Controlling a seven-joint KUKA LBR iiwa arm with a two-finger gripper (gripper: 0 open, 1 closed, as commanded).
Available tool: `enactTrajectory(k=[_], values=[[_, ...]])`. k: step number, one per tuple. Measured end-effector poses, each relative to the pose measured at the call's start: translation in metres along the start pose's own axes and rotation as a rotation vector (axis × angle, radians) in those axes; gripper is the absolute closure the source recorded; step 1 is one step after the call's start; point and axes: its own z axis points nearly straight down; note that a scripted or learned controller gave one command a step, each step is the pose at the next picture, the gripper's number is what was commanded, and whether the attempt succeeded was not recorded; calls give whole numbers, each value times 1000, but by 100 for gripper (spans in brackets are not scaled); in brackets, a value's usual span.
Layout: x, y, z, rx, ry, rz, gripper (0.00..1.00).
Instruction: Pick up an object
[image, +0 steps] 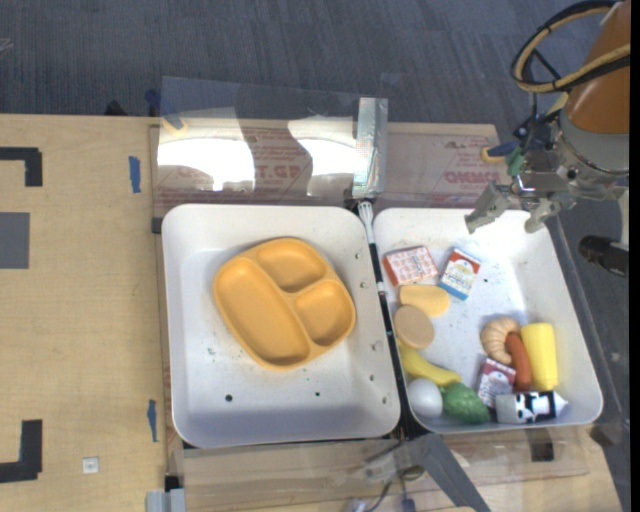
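A pale wooden surface (70, 300) carries two shallow white bins side by side. The left bin (190, 400) holds a yellow divided plate (285, 300). The right bin (575, 310) holds small toy foods: two little red-and-white boxes (411, 265), a tan disc (413, 326), a banana (430, 367), a white egg (425, 398), a green piece (464, 402), a hot dog (517, 355) and a yellow block (540, 353). Above this bin's far right corner hangs the gripper (510, 213), fingers spread apart with nothing between them.
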Motion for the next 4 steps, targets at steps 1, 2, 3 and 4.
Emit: enactTrajectory(k=[1, 2, 3, 4], values=[[5, -41, 149, 11, 1, 161, 0], [-9, -19, 193, -8, 1, 87, 0], [-8, -16, 181, -16, 2, 87, 100], [2, -24, 127, -3, -1, 297, 100]])
